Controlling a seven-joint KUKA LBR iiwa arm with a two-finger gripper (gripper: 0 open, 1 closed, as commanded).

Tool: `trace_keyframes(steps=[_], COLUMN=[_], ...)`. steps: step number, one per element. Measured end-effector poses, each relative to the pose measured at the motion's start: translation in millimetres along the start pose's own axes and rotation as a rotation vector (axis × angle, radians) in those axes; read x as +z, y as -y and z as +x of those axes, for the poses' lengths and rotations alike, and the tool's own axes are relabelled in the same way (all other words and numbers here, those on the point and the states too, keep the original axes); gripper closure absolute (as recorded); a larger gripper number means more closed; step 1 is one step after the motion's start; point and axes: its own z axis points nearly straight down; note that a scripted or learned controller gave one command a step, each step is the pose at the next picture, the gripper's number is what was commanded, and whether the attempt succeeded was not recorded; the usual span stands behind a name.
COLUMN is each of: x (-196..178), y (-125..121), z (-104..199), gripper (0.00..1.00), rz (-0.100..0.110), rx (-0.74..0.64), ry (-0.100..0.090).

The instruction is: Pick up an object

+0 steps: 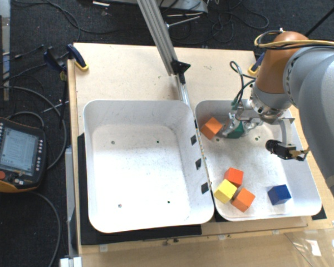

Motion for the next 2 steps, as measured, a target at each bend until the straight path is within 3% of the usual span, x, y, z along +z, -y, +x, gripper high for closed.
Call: trace_keyframes(steps=[1, 2], x=[-98, -93], y=[21, 4], z=[61, 141], gripper=[1.00, 1.00], rz=[-0.049, -0.043], rx=[0.000, -0.003], ry=[-0.004, -0.005])
